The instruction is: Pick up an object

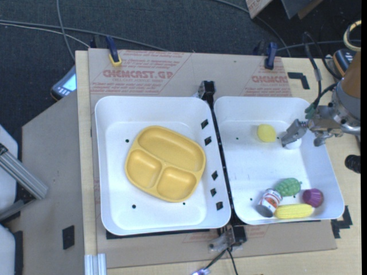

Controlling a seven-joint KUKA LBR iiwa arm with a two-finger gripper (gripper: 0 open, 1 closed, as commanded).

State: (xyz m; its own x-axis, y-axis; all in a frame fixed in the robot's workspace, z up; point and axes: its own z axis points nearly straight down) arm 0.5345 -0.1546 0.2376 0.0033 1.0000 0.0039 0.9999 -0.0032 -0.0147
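Bins sit side by side on the surface: the left bin point(109, 153) holds a yellow tray point(165, 162); the right bin point(321, 171) holds a ball point(266, 133), can point(269, 201), corn point(295, 211), green toy point(288, 186) and purple toy point(313, 197). Jaws of the gripper point(291, 136) hang just beside the ball; their spread I cannot tell.

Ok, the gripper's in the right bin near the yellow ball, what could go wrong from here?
1. The yellow ball is round and lies just left of the gripper; a touch may roll it away.
2. It lies near the right bin back wall, so the fingers may hit that.
3. The other toys, like the corn, are bunched at the front; a pick there may grab two.
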